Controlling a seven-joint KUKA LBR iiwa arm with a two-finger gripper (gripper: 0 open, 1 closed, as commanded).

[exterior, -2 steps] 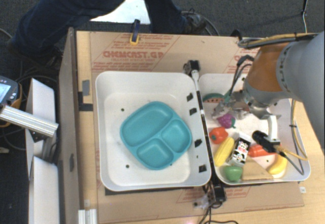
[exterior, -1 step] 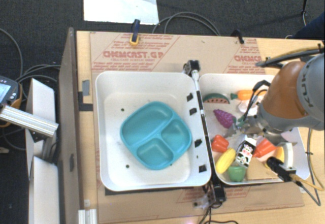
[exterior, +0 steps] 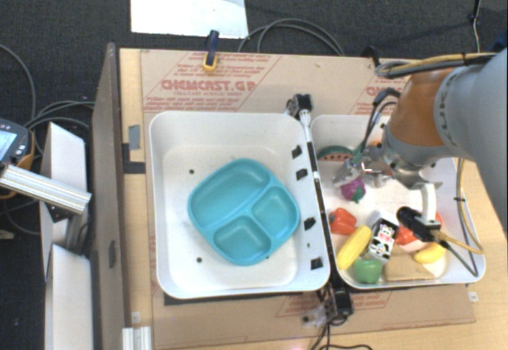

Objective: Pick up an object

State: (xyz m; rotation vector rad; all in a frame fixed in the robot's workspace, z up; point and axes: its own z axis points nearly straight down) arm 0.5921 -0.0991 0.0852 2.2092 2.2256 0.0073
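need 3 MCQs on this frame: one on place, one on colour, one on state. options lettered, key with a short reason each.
1. Which bin holds the divided plate?
A. the left bin
B. the right bin
C. neither, it sits on the bench

2. What colour is the divided plate?
A. red
B. turquoise
C. black

3. How does the divided plate lie?
A. propped on edge against a wall
B. upside down
C. flat, compartments facing up

Key:
1. A, the plate rests on the left bin's floor, while the toys such as the banana lie in the right bin.
2. B, it is turquoise against the white bin.
3. C, all three compartments show from above.
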